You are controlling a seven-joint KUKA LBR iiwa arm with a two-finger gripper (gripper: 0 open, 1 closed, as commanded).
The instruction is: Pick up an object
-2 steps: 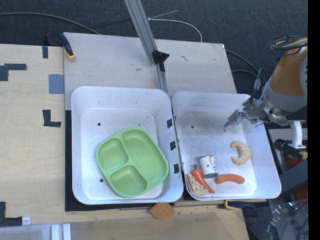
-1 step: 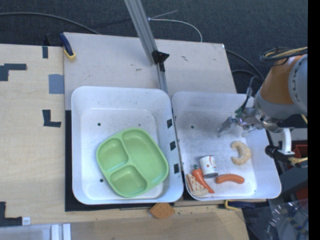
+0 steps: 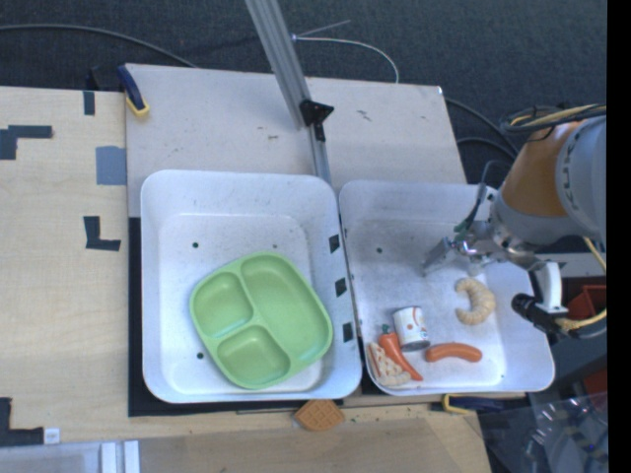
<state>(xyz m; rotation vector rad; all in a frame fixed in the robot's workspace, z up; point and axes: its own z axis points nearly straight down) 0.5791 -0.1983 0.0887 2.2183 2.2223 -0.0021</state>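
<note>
Two white bins sit side by side; the left bin [image 3: 158,264] holds a green divided plate [image 3: 260,318], and the right bin [image 3: 394,210] holds the loose items we care about. We note the gripper [image 3: 446,252] low over the right bin's middle, its dark fingers [image 3: 434,259] pointing left and down, nothing visibly between them. How far apart they stand we cannot tell at this sharpness. Candidates lie toward the bin's near edge: a pale croissant [image 3: 476,301] just below and right of the gripper, a small can [image 3: 410,327] nearer the bin's near-left corner, a red sausage [image 3: 455,353] beside the can, and a carrot [image 3: 398,353] resting against a waffle piece [image 3: 387,367] in the corner. We judge the croissant the nearest target. To do this well, we would centre the fingers across its narrow curve, descend straight, and avoid the clustered corner, where a close could catch two items or the bin wall.
</note>
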